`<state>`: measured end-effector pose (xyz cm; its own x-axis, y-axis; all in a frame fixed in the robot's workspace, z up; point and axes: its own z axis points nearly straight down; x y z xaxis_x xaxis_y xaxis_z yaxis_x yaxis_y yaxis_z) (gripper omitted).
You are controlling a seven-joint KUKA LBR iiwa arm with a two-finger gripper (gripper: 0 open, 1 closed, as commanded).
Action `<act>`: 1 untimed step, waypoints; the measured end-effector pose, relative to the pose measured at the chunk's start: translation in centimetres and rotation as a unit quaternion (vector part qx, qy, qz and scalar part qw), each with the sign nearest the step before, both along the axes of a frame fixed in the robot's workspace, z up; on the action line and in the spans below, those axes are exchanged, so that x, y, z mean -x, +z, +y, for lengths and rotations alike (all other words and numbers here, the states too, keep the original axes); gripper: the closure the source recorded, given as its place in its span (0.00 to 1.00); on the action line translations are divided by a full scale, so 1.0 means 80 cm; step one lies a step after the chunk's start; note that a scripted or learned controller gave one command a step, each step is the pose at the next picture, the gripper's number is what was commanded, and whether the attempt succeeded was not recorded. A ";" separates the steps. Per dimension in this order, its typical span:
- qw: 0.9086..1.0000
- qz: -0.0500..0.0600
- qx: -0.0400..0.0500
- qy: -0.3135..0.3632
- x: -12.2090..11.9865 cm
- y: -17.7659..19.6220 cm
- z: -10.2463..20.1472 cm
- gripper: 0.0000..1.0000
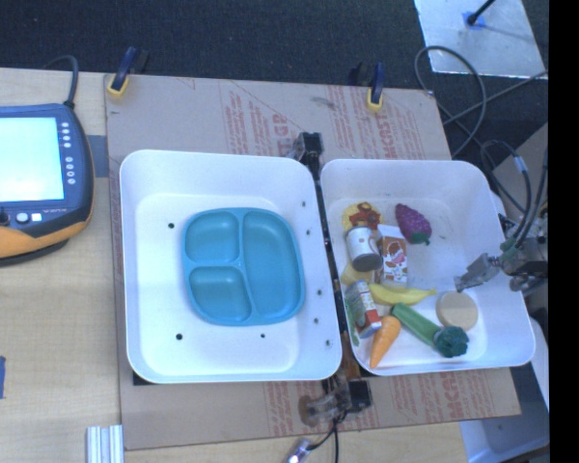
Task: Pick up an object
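Camera view: looking down on two shallow white bins of smooth moulded plastic, taking the small cylindrical metal can (364, 250) in the right bin (463, 176) as landmark.

Lying just right of the can, touching it: a little boxy carton (394, 258) with red print. Sitting up and to the right of the can, apart from it: a knobbly purple fruit (413, 222).

Curving below the can: a glossy yellow banana (402, 295), with a red-labelled bottle (364, 308) beside it. Pointing down-left, further below the can: a tapering orange carrot (385, 340), touching a smooth green cylinder (420, 323) that is ending at a bumpy dark teal lump (453, 341).

Resting well right of the can and lower: a flat tan disc (456, 310).

Hovering well right of the can, just above the disc, over bare bin floor: the grey metallic gripper (475, 273), holding nothing visible; not possible to tell whether spread or closed up.

Filling the left bin (127, 258), well left of the can: a rounded three-compartment blue plate (243, 265).
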<state>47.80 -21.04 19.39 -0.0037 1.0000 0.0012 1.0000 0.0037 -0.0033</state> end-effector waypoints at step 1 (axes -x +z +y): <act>1.000 0.000 0.000 0.001 0.003 -0.112 0.037 0.00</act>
